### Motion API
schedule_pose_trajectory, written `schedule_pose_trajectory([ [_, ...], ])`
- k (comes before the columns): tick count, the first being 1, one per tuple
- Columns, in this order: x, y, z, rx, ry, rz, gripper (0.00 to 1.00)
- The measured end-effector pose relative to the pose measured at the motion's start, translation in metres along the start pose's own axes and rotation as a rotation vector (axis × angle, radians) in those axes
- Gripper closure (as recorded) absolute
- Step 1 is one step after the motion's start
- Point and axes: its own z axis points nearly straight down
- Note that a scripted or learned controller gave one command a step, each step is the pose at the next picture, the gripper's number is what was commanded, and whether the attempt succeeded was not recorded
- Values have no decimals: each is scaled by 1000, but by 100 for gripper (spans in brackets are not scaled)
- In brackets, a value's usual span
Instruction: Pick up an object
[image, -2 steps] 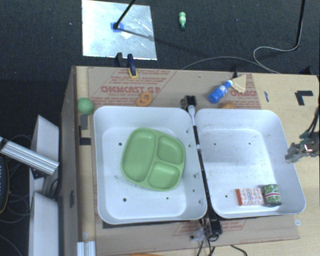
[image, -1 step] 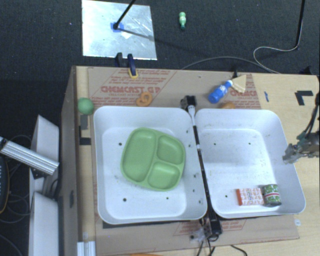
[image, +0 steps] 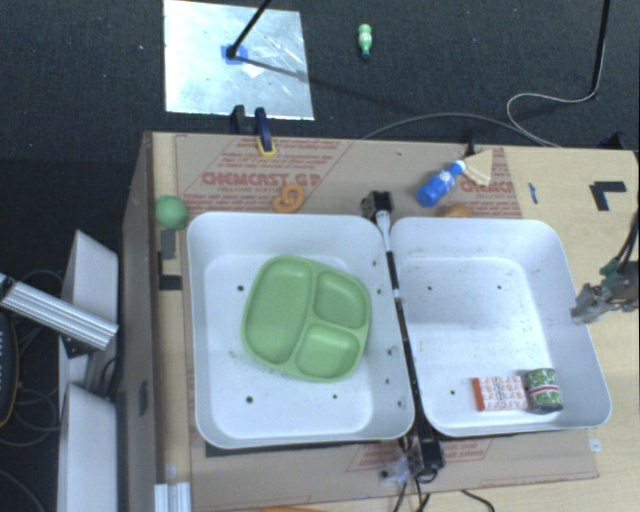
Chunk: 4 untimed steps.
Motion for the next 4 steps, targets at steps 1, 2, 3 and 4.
schedule_pose_trajectory([
  [1, -2, 0, -1, 0, 0, 1, 100],
  [2, -3, 0, -1, 0, 0, 1, 100],
  [3, -3, 0, -1, 0, 0, 2, 100],
  [4, -3, 0, -1, 0, 0, 1, 100],
])
